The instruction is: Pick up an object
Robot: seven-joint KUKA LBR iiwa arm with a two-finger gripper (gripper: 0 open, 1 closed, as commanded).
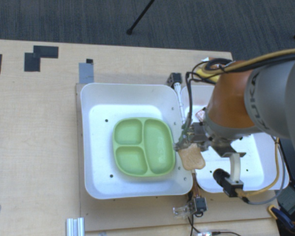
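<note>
Carefully, since the tan slice [191,158] sits at the arm-side edge of the white bin [96,146], just beneath the gripper [185,140], whose closure we cannot tell, we should lift slowly and straight

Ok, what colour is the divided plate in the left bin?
Pale green; the divided plate shows best in the camera view, lying in the left white bin.

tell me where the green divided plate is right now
The green divided plate lies in the left white bin, toward its right wall, just left of the tan bread-like piece under the arm's wrist.
</note>
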